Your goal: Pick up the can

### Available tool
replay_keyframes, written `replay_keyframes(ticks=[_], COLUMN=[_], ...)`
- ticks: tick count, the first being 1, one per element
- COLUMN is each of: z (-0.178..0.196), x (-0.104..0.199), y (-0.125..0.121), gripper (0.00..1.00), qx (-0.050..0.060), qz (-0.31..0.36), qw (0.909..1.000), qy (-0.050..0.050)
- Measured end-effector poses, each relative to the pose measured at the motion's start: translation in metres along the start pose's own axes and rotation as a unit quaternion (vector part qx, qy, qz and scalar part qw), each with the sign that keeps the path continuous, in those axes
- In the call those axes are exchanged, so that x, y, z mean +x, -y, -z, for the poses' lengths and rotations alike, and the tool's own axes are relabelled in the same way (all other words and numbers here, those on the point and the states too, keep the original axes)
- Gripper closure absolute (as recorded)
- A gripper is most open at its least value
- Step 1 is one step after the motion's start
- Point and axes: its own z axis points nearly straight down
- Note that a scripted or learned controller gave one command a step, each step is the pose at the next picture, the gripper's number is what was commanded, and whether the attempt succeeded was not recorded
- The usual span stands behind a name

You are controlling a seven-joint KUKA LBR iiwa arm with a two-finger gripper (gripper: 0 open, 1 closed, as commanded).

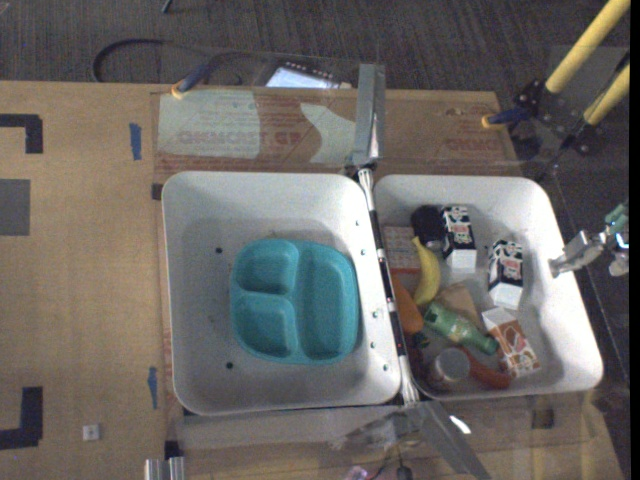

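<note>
can (pixel 449 366) half buried by clutter, hand (pixel 590 250) blurred at bin edge

The can (pixel 449 366) stands at the near edge of the right bin (pixel 570 298), among a green bottle (pixel 459 327), a banana (pixel 428 270) and small cartons. The left bin (pixel 190 268) holds a teal divided tray (pixel 296 300). The pincer (pixel 590 250) hangs over the right bin's far-right rim.

Upright can (pixel 449 367), grey top, at right bin's (pixel 575 348) near edge.
</note>
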Motion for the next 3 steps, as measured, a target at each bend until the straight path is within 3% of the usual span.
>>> replay_keyframes(ticks=[1, 2, 3], z=[-0.107, -0.19, -0.193], x=[0.077, 0.07, 0.051], y=[0.011, -0.055, -0.129], gripper=[0.0, 0.0, 0.0], qx=[0.0, -0.003, 0.036], qz=[0.005, -0.024, 0.022], qw=[1.0, 0.9997, 0.999], qy=[0.0, 0.0, -0.012])
